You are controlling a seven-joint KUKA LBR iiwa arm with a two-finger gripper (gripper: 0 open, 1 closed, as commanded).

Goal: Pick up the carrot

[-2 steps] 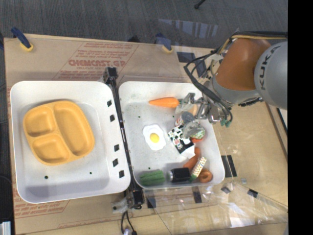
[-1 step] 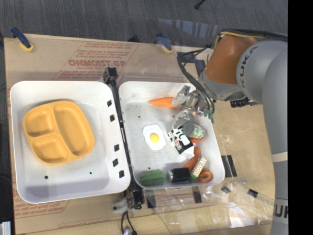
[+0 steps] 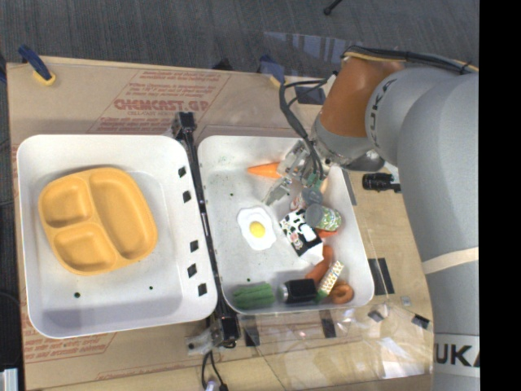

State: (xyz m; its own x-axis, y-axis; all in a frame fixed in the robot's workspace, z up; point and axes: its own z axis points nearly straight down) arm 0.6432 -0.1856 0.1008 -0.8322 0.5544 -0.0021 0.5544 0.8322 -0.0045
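Brown cardboard printed with red lettering covers the table (image 3: 122,96), and two shallow white bins sit on it side by side, joined by a black clip strip along their shared edge.

Nearest the camera, along the lower wall of the right bin (image 3: 213,218), lie a green vegetable (image 3: 251,295), a black block (image 3: 299,292) and a small brown ring-shaped piece (image 3: 343,292). Just above them a white ridged piece (image 3: 330,276) leans against a red-orange sausage-like piece (image 3: 319,267).

Farther in, near the bin's middle, a toy fried egg (image 3: 258,229) lies flat, with a black-and-white patterned carton (image 3: 299,231) just to its right and a grey-green round item (image 3: 324,217) beside that.

In the left bin (image 3: 32,243) rests a yellow divided tray (image 3: 96,218) with three compartments.

Farther still, toward the upper part of the right bin, the carrot (image 3: 264,169) lies on the bin floor, its pointed end aimed left. The gripper (image 3: 295,179) sits right beside the carrot's thick end, its metal fingers (image 3: 277,192) pointing down and left. Whether they are released or clenched cannot be told, and the carrot is not seen between them.

Behind it, the grey arm (image 3: 431,137) with its orange band (image 3: 352,92) reaches in from the right. A blue-and-yellow clamp (image 3: 37,65) grips the far left corner of the cardboard.
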